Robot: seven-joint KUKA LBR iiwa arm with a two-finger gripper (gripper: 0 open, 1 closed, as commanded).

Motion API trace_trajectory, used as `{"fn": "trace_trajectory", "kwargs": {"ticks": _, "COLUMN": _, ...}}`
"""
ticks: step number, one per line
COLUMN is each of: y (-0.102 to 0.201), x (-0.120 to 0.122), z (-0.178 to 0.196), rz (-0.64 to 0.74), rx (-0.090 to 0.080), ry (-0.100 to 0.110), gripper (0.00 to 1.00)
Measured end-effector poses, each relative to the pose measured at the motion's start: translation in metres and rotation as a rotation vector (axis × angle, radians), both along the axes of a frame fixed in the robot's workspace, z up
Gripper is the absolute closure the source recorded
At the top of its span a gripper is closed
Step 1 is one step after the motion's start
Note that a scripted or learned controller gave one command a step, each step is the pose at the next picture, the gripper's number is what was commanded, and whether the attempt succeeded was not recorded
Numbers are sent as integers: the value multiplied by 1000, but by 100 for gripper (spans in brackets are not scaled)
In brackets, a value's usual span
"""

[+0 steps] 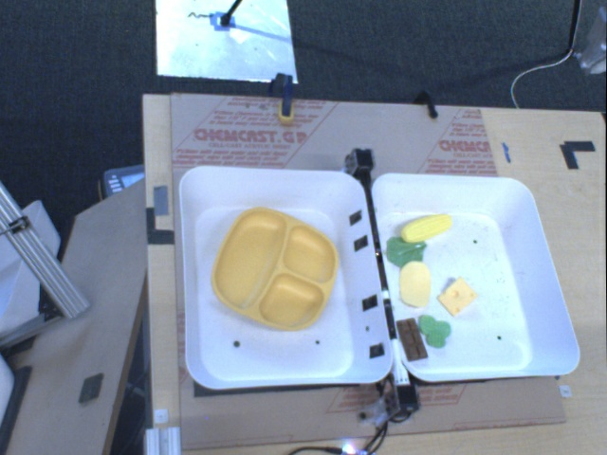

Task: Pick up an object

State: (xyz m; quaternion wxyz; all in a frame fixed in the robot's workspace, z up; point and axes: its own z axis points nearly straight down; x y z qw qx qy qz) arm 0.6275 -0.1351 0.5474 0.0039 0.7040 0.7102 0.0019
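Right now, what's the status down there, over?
Yellow tray sits in left bin. Toy corn, cheese wedge and other small foods lie loose in right bin.

Red print reading "CHEMCAST GP" runs along the protective sheet (248, 133) behind the left bin (194, 254); the same red wording repeats on the sheet behind the right bin (545, 282), near the back edge. Smaller red lines beneath each are too fine to read.

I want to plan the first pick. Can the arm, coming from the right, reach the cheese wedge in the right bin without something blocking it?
Probably yes. The cheese wedge lies flat and apart from its neighbours, with bare bin floor to its right.
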Motion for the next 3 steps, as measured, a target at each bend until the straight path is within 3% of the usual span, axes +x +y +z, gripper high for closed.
{"fn": "trace_trajectory", "kwargs": {"ticks": 1, "y": 77, "x": -74, "z": -12, "rz": 2, "rx": 6, "ry": 7, "gripper": 100}}
{"fn": "trace_trajectory", "kwargs": {"ticks": 2, "y": 145, "x": -119, "z": -12, "rz": 2, "rx": 5, "ry": 5, "gripper": 100}}
{"fn": "trace_trajectory", "kwargs": {"ticks": 3, "y": 215, "x": -142, "z": -12, "rz": 3, "rx": 5, "ry": 6, "gripper": 100}}
